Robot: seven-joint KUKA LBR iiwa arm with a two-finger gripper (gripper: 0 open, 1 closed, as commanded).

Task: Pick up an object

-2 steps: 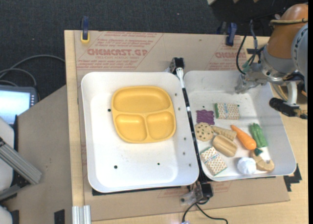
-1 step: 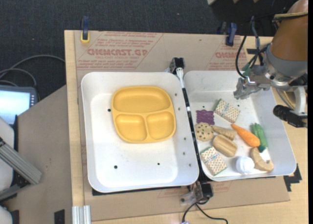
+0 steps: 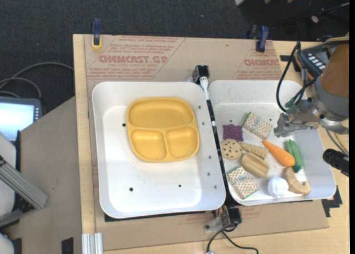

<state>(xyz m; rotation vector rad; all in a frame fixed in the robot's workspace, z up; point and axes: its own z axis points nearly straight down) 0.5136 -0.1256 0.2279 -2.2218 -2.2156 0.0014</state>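
Carrot (image 3: 279, 153) lies diagonally, tip toward upper left.

Divided tray (image 3: 163, 128) in left bin (image 3: 111, 153), toy food (image 3: 260, 158) in right bin (image 3: 316, 186)

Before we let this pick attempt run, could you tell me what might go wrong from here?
The toy orange carrot, green vegetable piece and patterned cracker lie packed together under the gripper, so it may catch two or push them aside. Being near the right white bin's far side, it might nudge pieces against the wall.
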